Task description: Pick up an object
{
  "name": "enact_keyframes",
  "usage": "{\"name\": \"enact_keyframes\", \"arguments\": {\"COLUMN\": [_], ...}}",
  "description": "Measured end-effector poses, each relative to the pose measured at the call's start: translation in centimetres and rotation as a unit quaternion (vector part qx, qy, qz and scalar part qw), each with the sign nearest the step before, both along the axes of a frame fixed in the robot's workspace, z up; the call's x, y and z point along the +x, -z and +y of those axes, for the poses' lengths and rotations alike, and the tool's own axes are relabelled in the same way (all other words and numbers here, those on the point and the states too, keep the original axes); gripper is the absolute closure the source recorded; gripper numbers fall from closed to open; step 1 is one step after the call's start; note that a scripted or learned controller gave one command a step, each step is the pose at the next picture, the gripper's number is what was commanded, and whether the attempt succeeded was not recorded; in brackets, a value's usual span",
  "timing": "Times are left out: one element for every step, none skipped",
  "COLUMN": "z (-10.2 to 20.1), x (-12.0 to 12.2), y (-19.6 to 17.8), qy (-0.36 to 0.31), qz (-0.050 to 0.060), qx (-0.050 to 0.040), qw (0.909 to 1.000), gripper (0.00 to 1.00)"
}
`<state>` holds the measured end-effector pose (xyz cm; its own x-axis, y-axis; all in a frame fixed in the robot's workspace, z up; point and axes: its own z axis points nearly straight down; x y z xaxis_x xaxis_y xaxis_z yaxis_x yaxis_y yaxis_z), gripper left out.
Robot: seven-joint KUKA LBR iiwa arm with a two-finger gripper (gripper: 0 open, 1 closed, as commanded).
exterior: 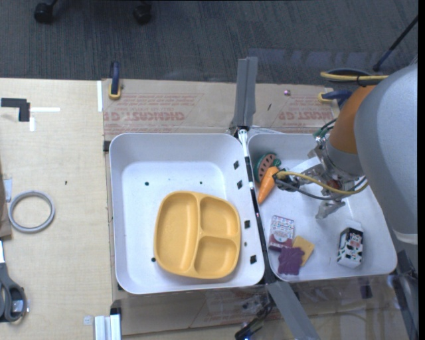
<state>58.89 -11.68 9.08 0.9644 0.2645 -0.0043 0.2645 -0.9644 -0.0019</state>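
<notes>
Pincer [330,207]: low in right bin [372,265], grip state cannot be told.
Carrot [265,184]: right bin, at left wall.
Cow toy [350,247]: just below pincer.
Yellow plate [197,234]: left bin [133,199].

A pale wooden surface [60,265] stretches far to the left of the pincer, bearing a roll of grey tape [30,211]. Beyond it, the dark grey carpeted floor [199,33] runs along the top, where black chair castors [46,10] rest.
</notes>
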Motion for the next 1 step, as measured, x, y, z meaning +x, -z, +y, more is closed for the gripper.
{"name": "enact_keyframes", "arguments": {"z": [-3.40], "x": [6.26], "y": [-3.02], "qy": [0.032], "qz": [-0.001], "qx": [-0.0006], "qw": [0.9995], "gripper": [0.00]}}
